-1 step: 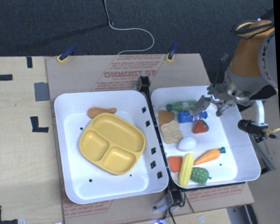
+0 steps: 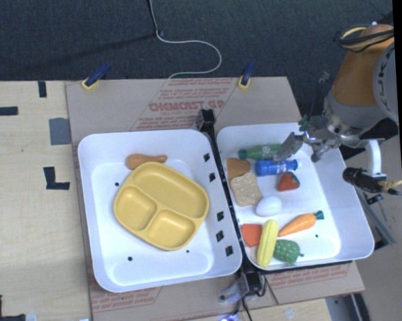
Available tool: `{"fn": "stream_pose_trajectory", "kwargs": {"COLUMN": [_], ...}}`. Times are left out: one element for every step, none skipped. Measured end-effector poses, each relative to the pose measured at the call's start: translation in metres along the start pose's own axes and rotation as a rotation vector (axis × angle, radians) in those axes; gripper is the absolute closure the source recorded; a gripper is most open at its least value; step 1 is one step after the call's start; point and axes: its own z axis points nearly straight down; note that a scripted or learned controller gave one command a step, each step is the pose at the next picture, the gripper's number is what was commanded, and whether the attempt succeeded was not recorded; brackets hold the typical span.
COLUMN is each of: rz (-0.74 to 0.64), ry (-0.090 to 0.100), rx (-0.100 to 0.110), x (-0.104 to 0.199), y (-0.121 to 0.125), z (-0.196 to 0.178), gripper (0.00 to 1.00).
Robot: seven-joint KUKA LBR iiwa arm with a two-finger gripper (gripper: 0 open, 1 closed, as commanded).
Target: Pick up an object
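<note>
End effector poised over crowded toy food in the right bin

The end effector (image 2: 302, 143) hovers above the blue bottle (image 2: 275, 166), holding nothing; I cannot tell its opening. Beside the blue bottle lie a green bottle (image 2: 260, 151), a strawberry (image 2: 288, 181) and bread (image 2: 245, 188). Risk, as I judge it: tight packing could make a descent nudge neighbours, or the round bottle could roll free.

Right bin (image 2: 339, 202) crowded at left and centre: bottles, bread, egg, strawberry, carrot, corn, broccoli close together, narrow gaps. Bare floor along right wall. Left bin (image 2: 96, 217): yellow plate (image 2: 161, 205) fills middle, free margin at bottom and left.
</note>
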Motion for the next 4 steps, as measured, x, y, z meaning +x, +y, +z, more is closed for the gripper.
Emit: {"fn": "stream_pose_trajectory", "kwargs": {"rz": [-0.001,-0.002,-0.001,-0.002], "ry": [0.0,0.0,-0.001,-0.002], "rx": [0.004,0.004,-0.001,-0.002], "x": [0.004,0.006,0.006,0.007], "y": [0.001,0.005,0.005,0.006], "z": [0.044,0.107,0.107,0.097], "gripper": [0.0,0.0,0.0,1.0]}}
